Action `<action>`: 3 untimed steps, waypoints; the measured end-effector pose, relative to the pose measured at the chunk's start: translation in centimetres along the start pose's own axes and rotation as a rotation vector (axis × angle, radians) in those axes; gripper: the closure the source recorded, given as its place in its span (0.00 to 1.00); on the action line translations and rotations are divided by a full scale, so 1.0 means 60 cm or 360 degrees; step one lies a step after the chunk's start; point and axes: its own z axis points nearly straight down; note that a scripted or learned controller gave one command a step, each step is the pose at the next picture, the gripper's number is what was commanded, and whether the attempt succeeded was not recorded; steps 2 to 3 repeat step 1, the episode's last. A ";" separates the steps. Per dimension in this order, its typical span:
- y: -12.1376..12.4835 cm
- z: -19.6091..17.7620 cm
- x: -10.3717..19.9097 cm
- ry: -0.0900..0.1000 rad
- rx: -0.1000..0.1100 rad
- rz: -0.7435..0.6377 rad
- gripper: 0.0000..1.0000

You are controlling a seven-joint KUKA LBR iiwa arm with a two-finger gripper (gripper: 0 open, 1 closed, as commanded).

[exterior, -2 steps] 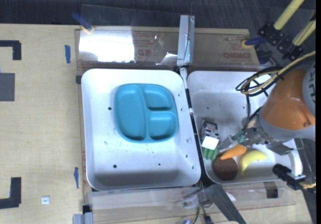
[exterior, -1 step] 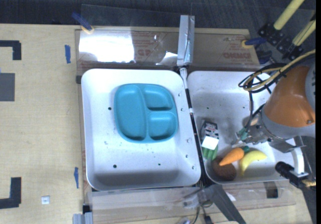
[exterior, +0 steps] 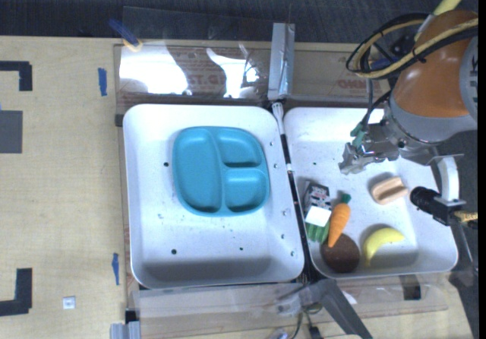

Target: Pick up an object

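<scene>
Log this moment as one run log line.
arm: over right bin | gripper: above bin floor, nothing seen held | nearest: hot dog | left bin: blue tray

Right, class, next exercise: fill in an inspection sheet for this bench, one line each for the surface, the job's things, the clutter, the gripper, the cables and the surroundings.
Surface: two white bins side by side; the left bin has dark specks, the right bin is crowded at its near end.
Job's things: in the right bin, a carrot, a brown ball, a yellow fruit, a hot dog bun and a small dark packet.
Clutter: a blue divided plate in the left bin.
Gripper: gripper hangs above the right bin, nothing between its fingers.
Cables: yellow and black cables looped by the arm.
Surroundings: wooden bench with black and blue tape marks.
</scene>
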 end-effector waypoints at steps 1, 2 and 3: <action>-0.006 0.009 -0.005 -0.0002 0.0021 0.0009 0.00; -0.006 0.009 -0.005 -0.0002 0.0021 0.0009 0.00; -0.006 0.009 -0.005 -0.0002 0.0021 0.0009 0.00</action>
